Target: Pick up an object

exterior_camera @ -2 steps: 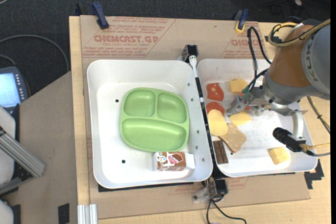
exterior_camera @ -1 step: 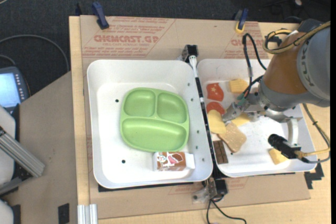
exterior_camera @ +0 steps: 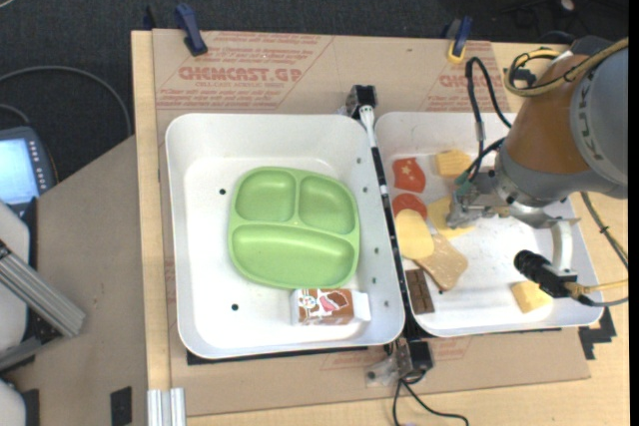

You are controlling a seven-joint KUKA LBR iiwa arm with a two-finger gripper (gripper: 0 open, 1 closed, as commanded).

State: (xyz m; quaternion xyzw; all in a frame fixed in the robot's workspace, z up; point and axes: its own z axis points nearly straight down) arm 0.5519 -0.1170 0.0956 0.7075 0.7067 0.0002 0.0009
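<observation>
I see the arm [exterior_camera: 574,130] reaching in from the right over the right bin [exterior_camera: 569,309], gripper [exterior_camera: 461,213] down among the food pieces near the bin's left half. Can't tell how the gripper is set from this angle (wrist blocks it), and nothing is visibly held. Just left of it sit two red pieces [exterior_camera: 408,175], a pale yellow block [exterior_camera: 414,236] and a tan wedge [exterior_camera: 443,266] touching that block. A yellow piece [exterior_camera: 453,163] lies at the far side, another yellow chunk [exterior_camera: 530,297] at the near right, a dark brown bar [exterior_camera: 420,292] by the near left wall. Left bin [exterior_camera: 190,214] holds a green divided plate [exterior_camera: 295,227] and a small printed packet [exterior_camera: 327,305] just near of it.
</observation>
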